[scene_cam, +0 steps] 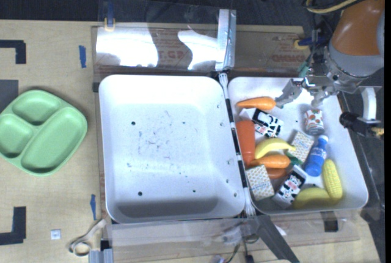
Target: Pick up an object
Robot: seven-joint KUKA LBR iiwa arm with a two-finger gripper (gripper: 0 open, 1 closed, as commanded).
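The right white bin (357, 151) holds several toy items. Among them are an orange carrot (256, 103), a black-and-white carton (267, 123), a banana (273, 147), a small can (314, 121), a blue bottle (316, 156) and a corn cob (331, 177). My gripper (303, 95) hangs over the bin's far part, open, its fingers spread with nothing between them. One fingertip is just right of the carrot. The other is just above the can.
The left white bin (165, 145) sits beside the right one. A green divided plate (40, 131) lies on the bench at far left. A clear plastic sheet (165, 41) stands behind the left bin. Cables and the arm's body (360, 29) crowd the upper right.
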